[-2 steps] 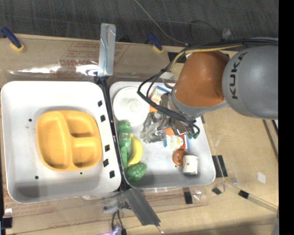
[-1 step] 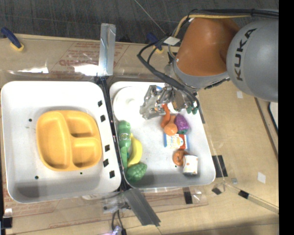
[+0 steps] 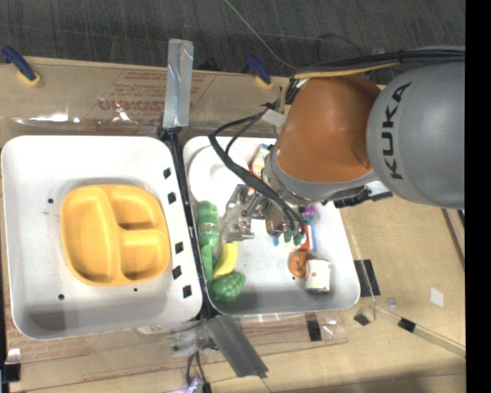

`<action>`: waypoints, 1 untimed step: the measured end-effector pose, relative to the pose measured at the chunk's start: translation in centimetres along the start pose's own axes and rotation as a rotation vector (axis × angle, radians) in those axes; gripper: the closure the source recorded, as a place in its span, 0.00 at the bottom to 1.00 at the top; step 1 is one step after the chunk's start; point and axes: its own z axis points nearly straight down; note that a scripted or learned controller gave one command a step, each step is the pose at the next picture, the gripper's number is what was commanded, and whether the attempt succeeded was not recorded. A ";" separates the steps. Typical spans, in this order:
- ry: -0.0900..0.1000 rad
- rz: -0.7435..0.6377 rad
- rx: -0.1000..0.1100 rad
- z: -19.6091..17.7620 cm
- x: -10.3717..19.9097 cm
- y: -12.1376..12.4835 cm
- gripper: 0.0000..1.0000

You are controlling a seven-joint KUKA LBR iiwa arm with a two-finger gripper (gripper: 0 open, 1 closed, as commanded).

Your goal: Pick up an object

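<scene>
While the jaws (image 3: 239, 218) hang low in the right bin (image 3: 344, 289) beside the green and yellow toys (image 3: 217, 260) along its left wall, seemingly lined up for a pick, whether they are released or clenched cannot be told

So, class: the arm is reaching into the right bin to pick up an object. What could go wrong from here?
1. The gripper hangs beside green toys and a yellow piece crowded against the right bin's left wall; it may nudge them or grab badly.
2. The black cables looping near the wrist could snag.
3. The arm hides part of the bin, so items under it can't be checked.
</scene>
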 end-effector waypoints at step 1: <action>0.002 -0.208 0.000 6.6 2.3 -7.1 1.00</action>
